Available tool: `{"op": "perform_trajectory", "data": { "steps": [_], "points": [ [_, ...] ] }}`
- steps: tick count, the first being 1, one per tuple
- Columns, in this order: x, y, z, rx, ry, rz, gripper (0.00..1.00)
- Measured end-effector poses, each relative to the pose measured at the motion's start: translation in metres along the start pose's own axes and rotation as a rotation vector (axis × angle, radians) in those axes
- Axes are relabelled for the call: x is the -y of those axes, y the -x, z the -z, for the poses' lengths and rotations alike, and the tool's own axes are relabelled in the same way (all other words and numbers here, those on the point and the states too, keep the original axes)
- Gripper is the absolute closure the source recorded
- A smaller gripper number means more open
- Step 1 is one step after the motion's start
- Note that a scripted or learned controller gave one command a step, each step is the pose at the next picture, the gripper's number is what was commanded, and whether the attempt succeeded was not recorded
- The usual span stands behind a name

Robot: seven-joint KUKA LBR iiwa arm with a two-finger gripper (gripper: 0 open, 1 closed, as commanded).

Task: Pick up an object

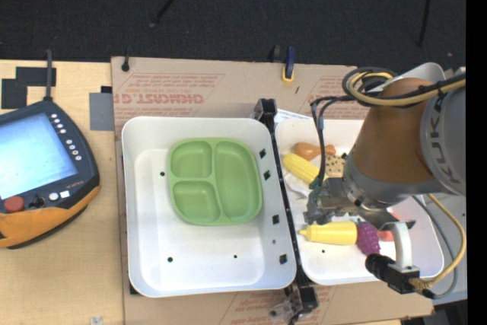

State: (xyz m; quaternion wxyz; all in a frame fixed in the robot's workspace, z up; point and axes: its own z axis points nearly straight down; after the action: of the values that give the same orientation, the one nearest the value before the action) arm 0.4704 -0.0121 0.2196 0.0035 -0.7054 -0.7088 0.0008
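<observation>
Two shallow white bins are seen side by side on the worktop [76,87], which is covered by a sheet of printed cardboard [190,91]. In the left bin [152,255] a green divided plate [214,182] is laid flat, with three compartments visible and nothing seen in them.

The right bin [335,274] is largely covered by the arm [403,141], which reaches in from the right; its orange band hides the middle and the far side of the bin. The pincer [323,203] is seen low in the bin, beneath the wrist, as a dark mass of parts. Whether it is spread or pressed together cannot be told, since its tips are lost against the dark hardware and the objects round it.

Several objects are crowded at the left of this bin. A yellow banana-like piece [300,167] lies near the divider, with an orange rounded object [306,151] just behind it, partly cut off by cables. A small tan, speckled item [332,162] is half hidden by the arm. Nearer the front a yellow bottle-shaped object [332,233] lies on its side, just below the pincer, with a purple object [368,237] touching its right end. A reddish scrap [386,235] beside it is too small to be identified.

A pendant with a screen [42,164] rests at the left, cut off by the frame's edge.
</observation>
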Motion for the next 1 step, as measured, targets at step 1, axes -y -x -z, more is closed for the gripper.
{"op": "perform_trajectory", "data": {
  "steps": [1],
  "points": [
    [0.0016,0.0033,0.0119,0.003,0.003,-0.005,1.0]
  ]
}}
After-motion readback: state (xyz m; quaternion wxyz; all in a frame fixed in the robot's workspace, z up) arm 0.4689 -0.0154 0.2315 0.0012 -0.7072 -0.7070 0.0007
